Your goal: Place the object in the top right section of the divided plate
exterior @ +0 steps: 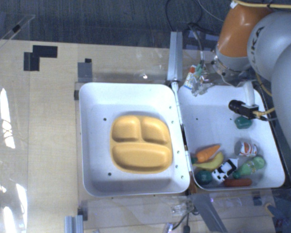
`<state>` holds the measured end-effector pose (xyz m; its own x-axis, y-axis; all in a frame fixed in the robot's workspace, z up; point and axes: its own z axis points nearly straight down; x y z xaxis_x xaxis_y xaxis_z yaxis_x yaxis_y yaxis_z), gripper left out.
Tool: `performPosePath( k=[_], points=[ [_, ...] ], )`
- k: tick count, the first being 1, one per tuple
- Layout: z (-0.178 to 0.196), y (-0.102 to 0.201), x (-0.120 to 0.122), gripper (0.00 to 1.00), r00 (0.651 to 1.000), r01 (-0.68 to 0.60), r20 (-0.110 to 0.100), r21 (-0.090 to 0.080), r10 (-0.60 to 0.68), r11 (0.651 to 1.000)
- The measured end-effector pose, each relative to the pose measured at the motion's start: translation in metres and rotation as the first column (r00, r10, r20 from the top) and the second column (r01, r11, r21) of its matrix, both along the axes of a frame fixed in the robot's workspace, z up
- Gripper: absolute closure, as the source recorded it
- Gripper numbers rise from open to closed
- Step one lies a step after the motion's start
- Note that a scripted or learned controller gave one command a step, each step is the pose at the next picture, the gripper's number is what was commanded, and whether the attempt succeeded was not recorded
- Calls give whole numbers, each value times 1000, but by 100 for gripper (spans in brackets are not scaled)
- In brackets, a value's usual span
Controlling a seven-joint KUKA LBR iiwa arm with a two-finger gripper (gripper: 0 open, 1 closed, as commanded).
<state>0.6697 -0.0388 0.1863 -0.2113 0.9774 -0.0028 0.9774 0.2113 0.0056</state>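
Note:
The yellow divided plate (140, 143) lies in the middle of the left bin (92, 106), with two small sections at the back and one long section at the front, all bare. My gripper (199, 84) hangs over the back left corner of the right bin (208, 103), just right of the wall between the bins. The toys lie apart from it at the right bin's front: an orange carrot (208, 152), a yellow banana (209, 163), a black-and-white toy (225, 169), a red pepper (237, 182), a green bottle (251, 165) and a small can (247, 148).
A teal piece (242, 123) sits by the right bin's right wall. The arm's big grey and orange body (262, 33) fills the space above the right bin's back right. A metal post (174, 57) stands behind the wall between the bins.

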Motion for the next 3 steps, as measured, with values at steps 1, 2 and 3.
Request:
performPosePath(
  k=[1,2,3],
  points=[
    [-1,75,-45,100,937,350,-3,4,-350,937],
    [-1,94,-76,100,989,148,-4,3,-148,989],
    [-71,152,-109,100,947,320,-6,3,-320,947]
  ],
)
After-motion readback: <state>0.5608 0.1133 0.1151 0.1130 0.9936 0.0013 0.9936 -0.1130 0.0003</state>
